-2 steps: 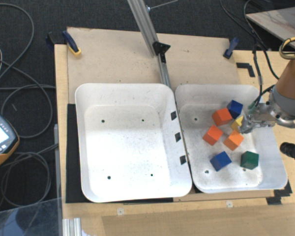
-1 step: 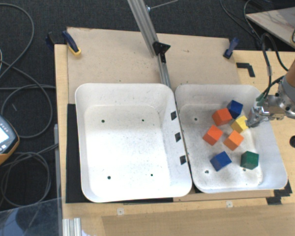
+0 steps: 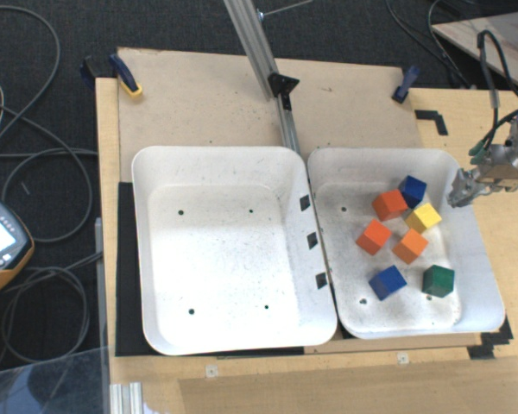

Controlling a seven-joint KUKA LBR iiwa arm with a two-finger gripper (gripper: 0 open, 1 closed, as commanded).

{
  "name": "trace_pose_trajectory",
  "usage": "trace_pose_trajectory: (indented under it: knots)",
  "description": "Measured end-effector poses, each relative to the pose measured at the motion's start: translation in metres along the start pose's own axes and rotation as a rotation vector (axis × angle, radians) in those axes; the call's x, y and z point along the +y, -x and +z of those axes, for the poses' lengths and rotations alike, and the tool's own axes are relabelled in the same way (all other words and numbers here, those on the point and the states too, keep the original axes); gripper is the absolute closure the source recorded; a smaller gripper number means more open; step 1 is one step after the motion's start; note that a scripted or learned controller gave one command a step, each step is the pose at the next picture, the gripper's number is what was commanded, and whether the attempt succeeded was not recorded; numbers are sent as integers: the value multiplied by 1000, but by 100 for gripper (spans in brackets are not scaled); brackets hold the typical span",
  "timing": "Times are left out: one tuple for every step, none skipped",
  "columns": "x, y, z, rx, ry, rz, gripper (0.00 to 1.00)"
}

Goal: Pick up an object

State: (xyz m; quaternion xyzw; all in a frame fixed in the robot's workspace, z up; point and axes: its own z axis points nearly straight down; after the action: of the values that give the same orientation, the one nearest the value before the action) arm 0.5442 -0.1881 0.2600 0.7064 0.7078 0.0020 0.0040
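Now my claw (image 3: 460, 194) hovers by the bin (image 3: 475, 257) edge, near the cubes (image 3: 412, 188); its state I cannot tell.

**A:** Look past the bench (image 3: 268, 102): what's under it?

**B:** You've got dark carpet floor (image 3: 60, 15) all around, with black cables (image 3: 26, 158) looping across it at nine o'clock and more trailing at one o'clock.

**A:** Anything else at your nine?

**B:** A handheld pendant (image 3: 0, 240) with a lit screen and orange trim, cut off by the edge.

**A:** And the bench itself?

**B:** Pale wood board, blue clamps (image 3: 125, 74) at eleven and one o'clock, a metal rail (image 3: 257, 37) slanting up toward twelve. At two o'clock you'll see a corner of a light tabletop (image 3: 483, 28). Lighting is even and soft.
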Motion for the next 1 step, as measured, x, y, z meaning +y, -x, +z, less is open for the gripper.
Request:
trace_pose_trajectory:
  knots:
    - [25,-49,4,4,-5,-5,100]
